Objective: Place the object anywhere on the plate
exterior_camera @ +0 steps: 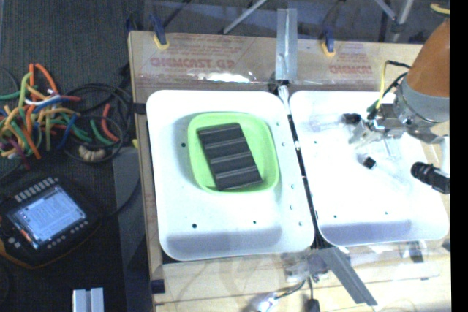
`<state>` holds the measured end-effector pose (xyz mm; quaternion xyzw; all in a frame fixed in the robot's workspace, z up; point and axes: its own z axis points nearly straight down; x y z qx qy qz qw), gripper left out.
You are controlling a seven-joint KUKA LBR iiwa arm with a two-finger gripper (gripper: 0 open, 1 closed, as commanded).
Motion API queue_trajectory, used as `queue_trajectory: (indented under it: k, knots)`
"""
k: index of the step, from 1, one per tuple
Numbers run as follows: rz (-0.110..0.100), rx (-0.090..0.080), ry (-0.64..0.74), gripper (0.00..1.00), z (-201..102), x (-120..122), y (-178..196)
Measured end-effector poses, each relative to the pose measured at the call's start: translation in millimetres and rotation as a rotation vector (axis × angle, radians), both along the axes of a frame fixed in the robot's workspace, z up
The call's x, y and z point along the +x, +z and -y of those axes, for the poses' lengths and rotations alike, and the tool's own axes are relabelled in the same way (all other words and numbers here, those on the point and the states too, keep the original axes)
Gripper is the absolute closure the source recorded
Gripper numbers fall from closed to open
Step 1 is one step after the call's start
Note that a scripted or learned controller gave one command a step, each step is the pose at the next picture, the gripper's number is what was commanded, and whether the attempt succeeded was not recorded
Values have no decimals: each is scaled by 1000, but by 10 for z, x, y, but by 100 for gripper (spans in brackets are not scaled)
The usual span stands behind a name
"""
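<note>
On the green plate (268, 150) lies the dark ridged block (229, 156).

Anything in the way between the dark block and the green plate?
No. The dark ridged block already lies on the green plate in the left bin. The pincer is over the right bin.

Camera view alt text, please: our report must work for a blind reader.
A dark grey ribbed rectangular block lies on a square green plate in the left shallow white bin. The grey arm's two-finger gripper hangs over the right white bin.
</note>
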<state>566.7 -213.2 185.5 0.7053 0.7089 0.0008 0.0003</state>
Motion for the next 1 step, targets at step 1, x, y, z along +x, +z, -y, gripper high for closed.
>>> queue_trajectory:
  k: [1]
  knots:
    - [0,0,0,0,1,-1,0]
